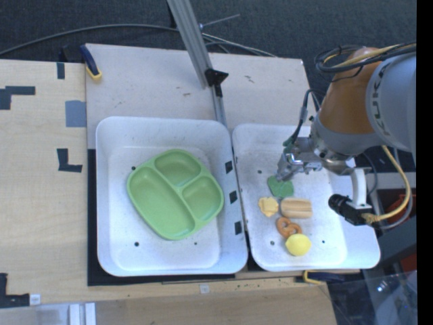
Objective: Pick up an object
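My gripper (289,173) reaches down into the right bin (260,147), its tips just above a small green object (279,186). Whether it touches that object I cannot tell. Below the green piece lie a yellow chunk (268,206), a tan bread-like roll (296,208), an orange pretzel-shaped item (287,227) and a yellow lemon-like ball (298,244), all close together.
The left bin (111,249) holds a green divided plate (175,193). A grey metal pole (193,32) slants across the bench top behind the bins. Cables (389,188) and a black connector (345,208) hang at the right bin's edge.
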`<state>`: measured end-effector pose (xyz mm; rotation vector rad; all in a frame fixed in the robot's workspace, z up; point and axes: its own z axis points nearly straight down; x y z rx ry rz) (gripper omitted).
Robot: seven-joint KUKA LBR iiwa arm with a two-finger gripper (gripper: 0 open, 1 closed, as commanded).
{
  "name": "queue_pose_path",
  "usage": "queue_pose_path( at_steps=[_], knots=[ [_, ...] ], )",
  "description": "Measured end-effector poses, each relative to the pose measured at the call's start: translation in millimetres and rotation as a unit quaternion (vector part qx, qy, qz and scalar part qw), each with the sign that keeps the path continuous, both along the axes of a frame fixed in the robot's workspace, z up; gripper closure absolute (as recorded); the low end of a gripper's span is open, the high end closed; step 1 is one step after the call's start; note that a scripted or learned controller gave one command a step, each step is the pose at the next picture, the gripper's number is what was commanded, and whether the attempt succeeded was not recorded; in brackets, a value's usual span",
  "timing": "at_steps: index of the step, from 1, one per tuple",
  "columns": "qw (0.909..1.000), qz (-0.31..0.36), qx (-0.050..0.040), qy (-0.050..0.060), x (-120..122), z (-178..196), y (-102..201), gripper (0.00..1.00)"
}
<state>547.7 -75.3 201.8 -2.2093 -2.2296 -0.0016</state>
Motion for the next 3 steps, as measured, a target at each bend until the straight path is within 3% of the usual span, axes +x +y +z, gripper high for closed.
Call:
queue_pose_path(
  at_steps=[1,3],
  knots=[
    [1.0,-0.001,-0.0006,-0.001,23.4,6.5,49.4,1.0],
    [1.0,-0.001,-0.0002,0.0,39.2,23.0,165.1,1.0]
  ],
)
